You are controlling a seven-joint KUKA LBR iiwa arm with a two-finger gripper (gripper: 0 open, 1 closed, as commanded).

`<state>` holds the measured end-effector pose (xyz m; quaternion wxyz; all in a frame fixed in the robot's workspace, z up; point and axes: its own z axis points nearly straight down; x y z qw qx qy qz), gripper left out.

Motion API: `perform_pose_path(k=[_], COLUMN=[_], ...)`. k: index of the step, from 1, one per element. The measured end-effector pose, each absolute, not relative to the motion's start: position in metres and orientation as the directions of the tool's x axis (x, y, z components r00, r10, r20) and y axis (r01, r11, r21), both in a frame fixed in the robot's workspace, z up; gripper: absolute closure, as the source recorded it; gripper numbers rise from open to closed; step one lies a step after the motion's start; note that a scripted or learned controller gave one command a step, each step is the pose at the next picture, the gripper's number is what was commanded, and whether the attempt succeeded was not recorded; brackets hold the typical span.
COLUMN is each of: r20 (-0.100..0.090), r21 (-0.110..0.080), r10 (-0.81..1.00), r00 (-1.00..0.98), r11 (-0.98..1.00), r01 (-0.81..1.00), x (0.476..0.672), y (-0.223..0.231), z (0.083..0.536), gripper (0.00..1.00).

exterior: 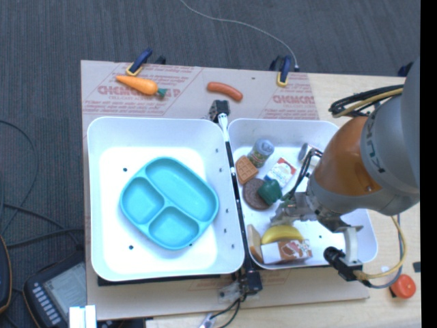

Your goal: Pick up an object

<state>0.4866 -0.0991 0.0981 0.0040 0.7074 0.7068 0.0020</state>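
Down in the right bin (355,251) the tool (290,207) hung low over the clutter — just beside a green object (270,191) and above a banana (281,234); whether it was apart or together I cannot tell. A blue divided plate (169,202) sat in the left bin (102,183).

Dark grey carpet (82,19) with a fine ribbed weave covers the floor around the bench. Thin pale cable (225,22) loops across it at top; black cables (13,176) trail at left. Light wooden bench top (355,87), partly covered by printed cardboard sheet (177,94). Even, soft overhead light, faint shadows.
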Motion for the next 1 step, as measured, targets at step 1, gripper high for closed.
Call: perform_pose_path(k=[1], r20=[-0.003], r21=[0.008], r10=[1.0], r00=[0.001], r11=[-0.001], r01=[1.0], x=[0.4863], y=[-0.099], z=[0.0978], gripper=[0.0])
